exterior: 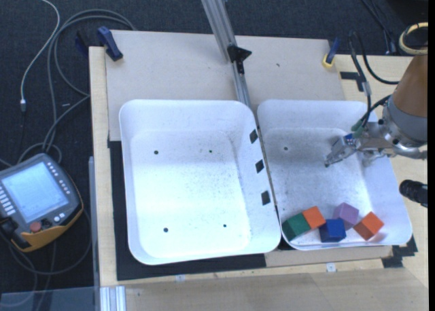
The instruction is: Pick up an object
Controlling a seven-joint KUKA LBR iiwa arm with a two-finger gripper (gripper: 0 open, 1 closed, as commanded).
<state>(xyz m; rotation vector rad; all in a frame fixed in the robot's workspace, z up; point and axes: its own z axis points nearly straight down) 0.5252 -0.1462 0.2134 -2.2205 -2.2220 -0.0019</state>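
Blocks: five sit in the right bin (380,167), one green (295,225), two orange (314,216), one blue (332,230), one purple (348,212); gripper (334,153) holds nothing.

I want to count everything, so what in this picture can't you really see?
- Robot arm, camera view: cut off by the right edge.
- Gripper: too small and blurred to tell whether the jaws are open.
- Green block: partly covered by the orange block beside it.
- Blue block: overlaps the purple block.
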